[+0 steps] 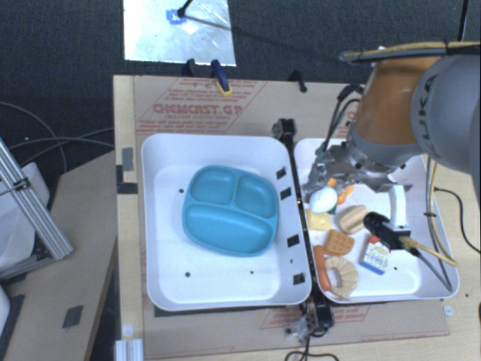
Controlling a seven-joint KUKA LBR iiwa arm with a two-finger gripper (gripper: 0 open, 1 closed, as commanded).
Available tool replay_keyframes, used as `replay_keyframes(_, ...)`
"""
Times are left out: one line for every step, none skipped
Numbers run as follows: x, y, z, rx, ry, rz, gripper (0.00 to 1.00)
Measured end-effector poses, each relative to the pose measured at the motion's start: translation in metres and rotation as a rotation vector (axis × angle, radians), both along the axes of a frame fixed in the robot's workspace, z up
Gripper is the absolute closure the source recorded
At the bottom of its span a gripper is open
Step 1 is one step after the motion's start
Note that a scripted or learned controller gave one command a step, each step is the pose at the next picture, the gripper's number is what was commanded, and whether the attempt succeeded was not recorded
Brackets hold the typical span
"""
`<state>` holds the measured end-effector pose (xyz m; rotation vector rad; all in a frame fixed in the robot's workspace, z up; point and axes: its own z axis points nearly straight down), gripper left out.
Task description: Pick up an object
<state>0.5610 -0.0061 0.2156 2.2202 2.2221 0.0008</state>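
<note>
Camera view: white egg (324, 199) lies just below my claw (328, 176), whose spread I cannot tell, with cheese slice (319, 221) and waffle (339, 243) farther below, blue divided plate (230, 209) well left.

the arm (409, 104) runs off the frame's right edge and covers the upper part of the right bin (428, 280). the gripper (331, 173) is too dark and blurred to make out in detail.

Even overhead light, soft shadows, glare on the foil sheet (179, 19), slightly grainy, mildly soft focus
</note>
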Motion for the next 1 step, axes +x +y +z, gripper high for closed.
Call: replay_keyframes(-0.0028,0.0053,0.0087,0.001,-0.002,0.003,1.0)
